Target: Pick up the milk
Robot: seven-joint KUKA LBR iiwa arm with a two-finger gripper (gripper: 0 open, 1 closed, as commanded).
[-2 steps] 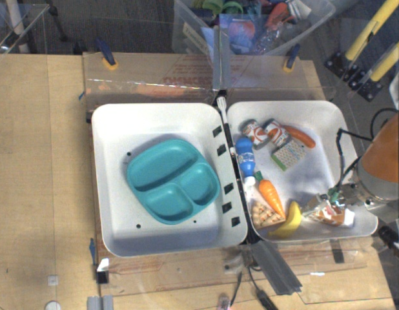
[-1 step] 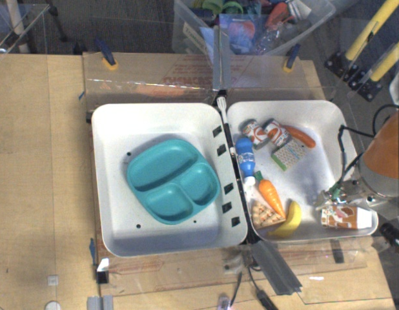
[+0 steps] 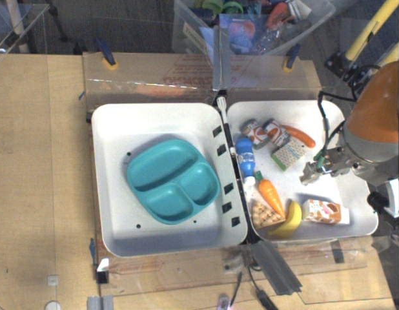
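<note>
Two white bins sit side by side on the bench. In the left bin (image 3: 109, 173) lies a teal divided tray (image 3: 172, 181), tilted a little across the floor. The right bin (image 3: 328, 118) holds the food items. The milk (image 3: 325, 212), a small carton with an orange and white face, lies on its side near the front right corner, just beside a banana (image 3: 288, 220). A carrot (image 3: 271, 196) lies over a bag of snacks (image 3: 263, 214) at the front left, touching the banana's end. Along the divider stands a bottle (image 3: 245, 156) with a blue label. Toward the back lie a red and white can (image 3: 263, 133), a sausage (image 3: 298, 135) and a small speckled packet (image 3: 288, 152).

The arm (image 3: 377, 118) reaches in from the right, its orange band over the bin's right rim. The gripper (image 3: 314, 173) hangs over bare bin floor, behind the milk and apart from it, to the right of the packet. Nothing is between its fingers; whether they are spread or closed I cannot tell.
</note>
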